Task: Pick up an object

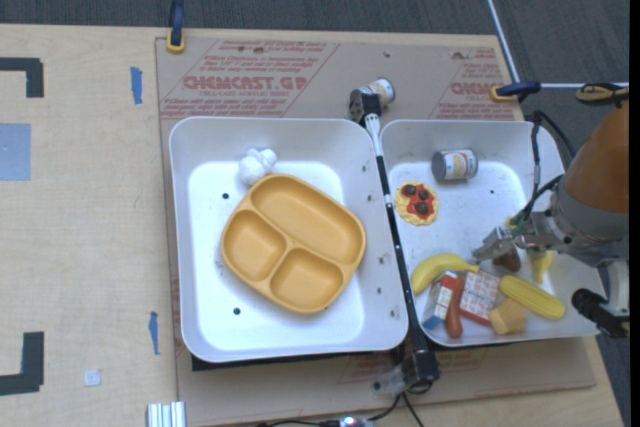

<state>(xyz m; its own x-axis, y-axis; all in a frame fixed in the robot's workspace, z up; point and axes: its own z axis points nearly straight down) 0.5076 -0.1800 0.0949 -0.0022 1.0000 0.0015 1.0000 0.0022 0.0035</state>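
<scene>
Toy food in the right bin (520, 160) is your target, so begin by scanning from the left. In the left bin (190, 215) you have a yellow divided plate (292, 243) with a small white lump (256, 163) touching its upper-left rim; neither concerns the arm now. Across the divider lie a small pizza slice (417, 202) and a grey can (455, 164) on its side, both well apart from the pile. Lower down, a banana (442, 269), a red sausage (455, 313), a checked packet (478, 293), a corn cob (531, 296) and an orange block (508, 317) crowd together, touching. The gripper (505, 245) hangs low just above that pile's upper edge, over a brownish piece (507, 261). You cannot tell from here whether the pincer is spread or pinching anything. Come straight down on one piece only; the banana and packet just beside are likely to get nudged or wedge a finger.
</scene>
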